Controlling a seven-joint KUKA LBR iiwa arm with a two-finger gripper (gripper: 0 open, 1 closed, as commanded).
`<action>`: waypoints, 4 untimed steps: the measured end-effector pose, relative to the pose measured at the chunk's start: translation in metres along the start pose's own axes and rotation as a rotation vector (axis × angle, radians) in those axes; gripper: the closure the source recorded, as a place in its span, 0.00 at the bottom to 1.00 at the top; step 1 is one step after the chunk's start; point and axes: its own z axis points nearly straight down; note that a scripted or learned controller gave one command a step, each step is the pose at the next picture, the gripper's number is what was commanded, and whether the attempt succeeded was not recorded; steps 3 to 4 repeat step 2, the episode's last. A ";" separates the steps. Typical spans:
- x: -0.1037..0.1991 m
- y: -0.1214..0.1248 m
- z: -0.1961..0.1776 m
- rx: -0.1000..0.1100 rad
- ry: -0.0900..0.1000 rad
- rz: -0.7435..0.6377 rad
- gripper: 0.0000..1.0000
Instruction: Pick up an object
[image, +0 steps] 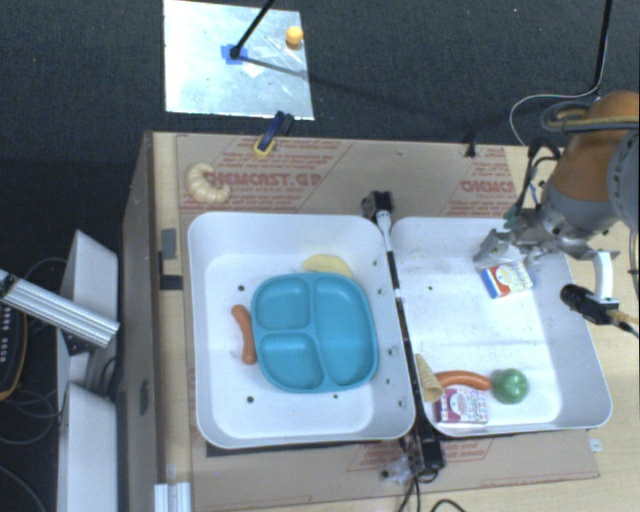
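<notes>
I watch from above, at a slant, over a bench with two shallow white bins side by side. My arm reaches in from the right, its orange band above the wrist, and its gripper (512, 250) hovers over the upper part of the right bin (570, 420).

The relation that matters most: a small white carton with blue and red print (508, 279) lies just below the gripper in this view, slightly tilted, its long axis running roughly left to right. It looks like the nearest thing to grasp. I judge that a short descent, nearly straight down, would bring the gripper onto it. I cannot tell whether the gripper is spread or closed, since the wrist hides much of it, and I see nothing held there.

The right bin also holds a cluster along its lower edge, well apart from the gripper: a green ball (511, 385), an orange sausage-shaped toy (463, 380) lying left to right beside it, a second small carton with dark red print (461, 407) just below the sausage, and a pale cone shape (427, 376) at the bin's left wall.

The left bin (215, 330) holds a blue divided tray (314, 332) in its middle. A yellow piece (327, 264) peeks out at the tray's top edge. An orange sausage (245, 333) lies just left of the tray, its long axis running top to bottom.
</notes>
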 end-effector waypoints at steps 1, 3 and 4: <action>-0.001 0.015 0.006 0.000 0.001 -0.002 0.00; 0.008 0.000 0.002 0.001 0.000 0.000 0.00; 0.008 0.000 0.002 0.001 0.000 0.000 0.00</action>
